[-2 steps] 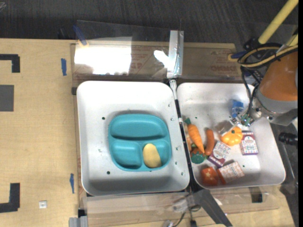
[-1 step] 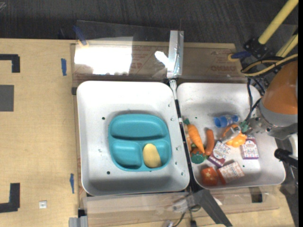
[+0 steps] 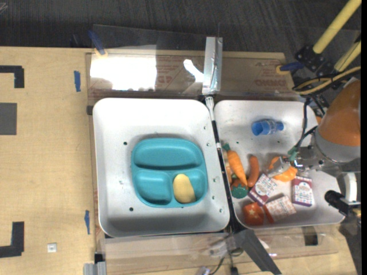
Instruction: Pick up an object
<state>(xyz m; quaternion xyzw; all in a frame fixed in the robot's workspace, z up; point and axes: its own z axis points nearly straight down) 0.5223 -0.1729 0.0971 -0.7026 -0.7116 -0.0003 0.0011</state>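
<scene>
The right bin (image 3: pixel 241 112) holds a small blue bottle (image 3: pixel 265 127) near its back. Two carrots (image 3: pixel 235 168) lie by its left wall, a red tomato (image 3: pixel 252 212) sits at the front, and several purple-and-white snack packets (image 3: pixel 265 188) lie around the middle. My gripper (image 3: pixel 297 157) reaches in from the right and hangs low over an orange item (image 3: pixel 285 173) at the bin's right-middle, just above a packet (image 3: pixel 302 191). No object shows as lifted off the bin floor.
The left bin (image 3: pixel 106 153) holds a teal divided tray (image 3: pixel 166 159) with a yellow potato-like object (image 3: pixel 183 188) in its front right compartment. A clear upright panel (image 3: pixel 212 67) stands behind the bins. Cables and a yellow pole (image 3: pixel 338 19) are at the back right.
</scene>
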